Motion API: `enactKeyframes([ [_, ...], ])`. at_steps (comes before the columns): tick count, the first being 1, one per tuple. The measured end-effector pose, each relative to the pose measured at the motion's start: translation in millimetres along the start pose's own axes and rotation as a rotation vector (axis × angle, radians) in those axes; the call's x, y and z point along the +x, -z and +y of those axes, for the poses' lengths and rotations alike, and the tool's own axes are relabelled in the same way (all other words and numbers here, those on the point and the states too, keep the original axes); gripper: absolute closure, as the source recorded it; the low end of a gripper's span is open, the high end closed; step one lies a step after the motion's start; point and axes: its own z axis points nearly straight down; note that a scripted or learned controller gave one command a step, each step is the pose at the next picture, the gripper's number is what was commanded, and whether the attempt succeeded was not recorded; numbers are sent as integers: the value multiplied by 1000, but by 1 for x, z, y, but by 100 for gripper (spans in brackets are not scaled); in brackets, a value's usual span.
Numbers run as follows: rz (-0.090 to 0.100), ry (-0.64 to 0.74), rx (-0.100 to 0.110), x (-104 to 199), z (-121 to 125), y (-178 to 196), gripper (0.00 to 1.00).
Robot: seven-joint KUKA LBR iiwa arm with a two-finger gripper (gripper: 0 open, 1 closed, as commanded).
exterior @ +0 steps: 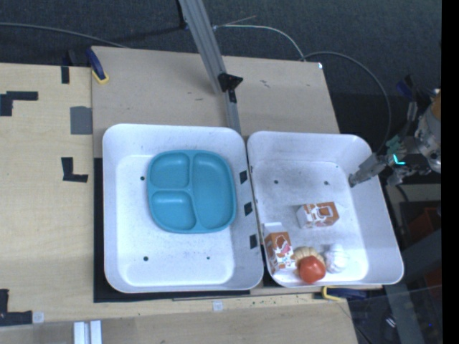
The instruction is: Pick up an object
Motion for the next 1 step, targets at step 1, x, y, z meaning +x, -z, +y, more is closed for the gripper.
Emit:
enactKeyframes([
  [1, 0, -1, 5, 3, -2, -43, 0],
])
